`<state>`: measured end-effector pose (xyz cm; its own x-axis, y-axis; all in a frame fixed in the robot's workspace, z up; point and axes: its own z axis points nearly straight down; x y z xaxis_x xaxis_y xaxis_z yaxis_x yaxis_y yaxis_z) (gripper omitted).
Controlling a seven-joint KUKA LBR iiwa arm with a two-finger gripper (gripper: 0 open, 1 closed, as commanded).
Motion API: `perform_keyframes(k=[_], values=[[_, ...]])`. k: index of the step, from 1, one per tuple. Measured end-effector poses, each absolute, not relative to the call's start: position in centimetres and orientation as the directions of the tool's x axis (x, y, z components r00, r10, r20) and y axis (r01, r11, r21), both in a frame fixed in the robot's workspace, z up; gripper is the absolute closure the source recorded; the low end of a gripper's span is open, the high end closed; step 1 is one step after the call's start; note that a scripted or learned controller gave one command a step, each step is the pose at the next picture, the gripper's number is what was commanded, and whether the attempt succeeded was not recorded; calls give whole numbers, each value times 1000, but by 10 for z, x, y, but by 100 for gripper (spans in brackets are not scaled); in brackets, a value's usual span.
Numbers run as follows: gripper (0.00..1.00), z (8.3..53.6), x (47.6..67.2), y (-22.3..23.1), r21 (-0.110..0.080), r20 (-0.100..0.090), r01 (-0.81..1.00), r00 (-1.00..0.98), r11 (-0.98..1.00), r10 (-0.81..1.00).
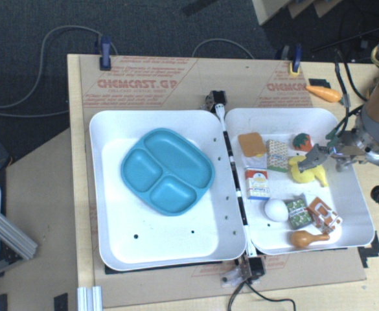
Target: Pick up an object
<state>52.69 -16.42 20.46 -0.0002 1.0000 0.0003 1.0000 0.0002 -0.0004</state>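
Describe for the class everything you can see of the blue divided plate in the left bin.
The blue divided plate is a light blue tray of smooth, plastic-looking material with rounded corners. Raised ridges split it into three compartments: two on the side toward the top of the view and one toward the bottom. It lies flat, right way up, turned at an angle to the bin's sides, on the floor of the left bin, near its middle. Its compartments hold nothing, and only the bin floor touches it.

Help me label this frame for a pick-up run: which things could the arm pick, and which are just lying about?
For the job: gripper; in the right bin: yellow toy, white ball, small carton, brown block.

Lying about: blue divided plate in the left bin, carrot on the bench, blue clamps.
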Motion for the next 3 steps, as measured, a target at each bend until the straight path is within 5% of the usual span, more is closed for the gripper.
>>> perform_keyframes(k=[1,2,3], values=[[0,78,541,-197,-6,1,1000,3,-3,1000],[0,85,580,-154,4,0,1000,-6,6,1000],[100,95,579,-157,4,-2,1000,-1,1,1000]])
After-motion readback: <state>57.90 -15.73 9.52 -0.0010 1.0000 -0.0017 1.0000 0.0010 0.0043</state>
